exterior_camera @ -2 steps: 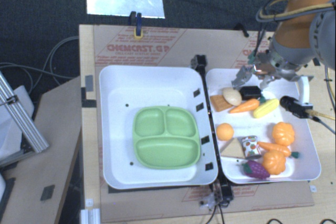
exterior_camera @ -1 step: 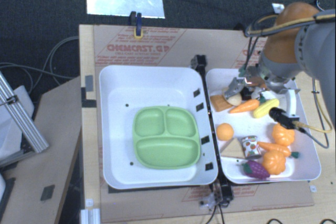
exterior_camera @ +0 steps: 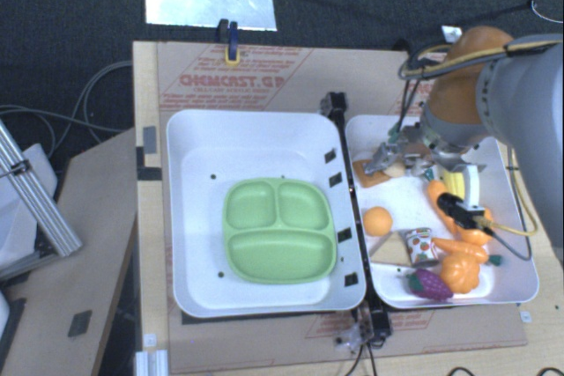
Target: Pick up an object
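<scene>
My gripper [exterior_camera: 386, 158] is low in the right bin [exterior_camera: 520, 277], near its back left corner. It hangs right over a flat brown piece [exterior_camera: 368, 173] lying against the bin's left wall. Whether it touches that piece is unclear. An orange ball [exterior_camera: 377, 220] lies a little nearer the front. Past it sit a small printed can [exterior_camera: 420, 246], purple grapes [exterior_camera: 427, 283] and an orange pumpkin-like toy [exterior_camera: 461, 274]. A yellow and white piece [exterior_camera: 457, 184] and an orange carrot-like toy [exterior_camera: 460, 246] lie under the arm's wrist.
The left bin [exterior_camera: 189, 154] holds a green divided plate [exterior_camera: 278, 229]. A black clip rail [exterior_camera: 345, 180] runs between the two bins. The grey arm [exterior_camera: 520, 92] and its cables cover the right bin's back right part. A cable [exterior_camera: 502, 229] loops over the toys.
</scene>
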